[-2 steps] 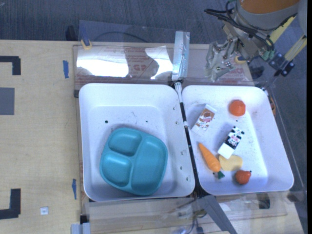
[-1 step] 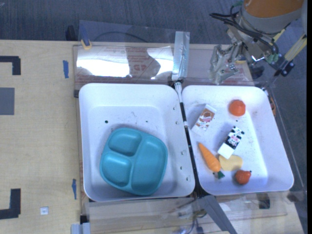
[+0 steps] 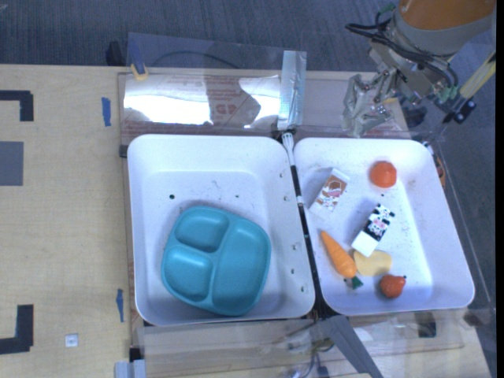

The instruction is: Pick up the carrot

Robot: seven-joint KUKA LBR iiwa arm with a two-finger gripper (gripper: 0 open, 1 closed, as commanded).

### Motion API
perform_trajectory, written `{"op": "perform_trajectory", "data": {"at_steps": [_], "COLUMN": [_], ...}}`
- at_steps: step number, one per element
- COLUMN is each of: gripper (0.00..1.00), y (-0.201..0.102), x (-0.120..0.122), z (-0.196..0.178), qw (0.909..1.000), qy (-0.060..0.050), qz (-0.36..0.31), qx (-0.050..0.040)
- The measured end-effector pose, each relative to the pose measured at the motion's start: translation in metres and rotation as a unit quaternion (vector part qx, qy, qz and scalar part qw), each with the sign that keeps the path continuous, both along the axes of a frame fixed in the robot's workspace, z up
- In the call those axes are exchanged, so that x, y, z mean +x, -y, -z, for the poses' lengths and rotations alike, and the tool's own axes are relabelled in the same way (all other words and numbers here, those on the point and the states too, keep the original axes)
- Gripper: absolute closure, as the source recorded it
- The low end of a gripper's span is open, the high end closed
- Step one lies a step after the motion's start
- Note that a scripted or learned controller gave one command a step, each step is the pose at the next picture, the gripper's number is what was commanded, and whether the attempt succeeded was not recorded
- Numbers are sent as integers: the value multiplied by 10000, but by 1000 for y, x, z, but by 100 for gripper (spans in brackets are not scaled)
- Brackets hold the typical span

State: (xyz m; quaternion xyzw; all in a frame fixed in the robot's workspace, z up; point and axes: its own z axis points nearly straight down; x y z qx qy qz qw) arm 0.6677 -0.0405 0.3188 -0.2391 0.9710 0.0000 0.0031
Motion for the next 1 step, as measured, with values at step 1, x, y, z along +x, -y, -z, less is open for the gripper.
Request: {"op": "perform_trajectory", "data": {"at_steps": [1], "gripper": [100], "y": [-3], "x": [0], "z": [0], "qw": [9993], "qy": [2], "qz": [-370], "qx": [-3]}}
